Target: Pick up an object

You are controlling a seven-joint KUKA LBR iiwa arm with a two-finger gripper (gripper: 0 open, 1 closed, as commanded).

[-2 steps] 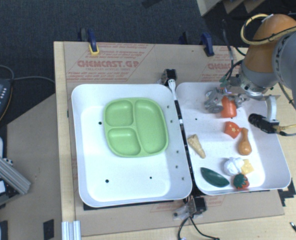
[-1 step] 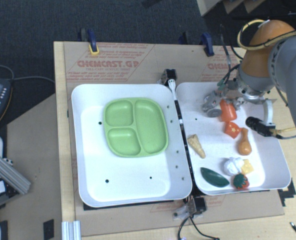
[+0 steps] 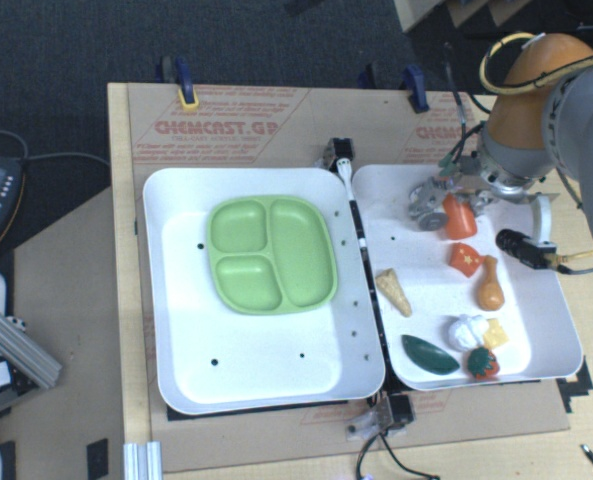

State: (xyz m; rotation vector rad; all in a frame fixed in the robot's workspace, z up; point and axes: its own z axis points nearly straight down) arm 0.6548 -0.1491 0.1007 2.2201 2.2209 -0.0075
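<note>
Faintly, red "CHEMCAST" lettering [image 3: 216, 127], brown bench board [image 3: 136, 128]

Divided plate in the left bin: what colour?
Light green, three compartments; the divided plate shows clearly in the camera view.

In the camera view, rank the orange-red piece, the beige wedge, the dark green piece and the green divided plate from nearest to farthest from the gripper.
From the gripper:
1. Orange-red piece, right beside it in the right bin.
2. Beige wedge, near the bin divider.
3. Dark green piece, right bin's front edge.
4. Green divided plate, in the left bin.
</note>
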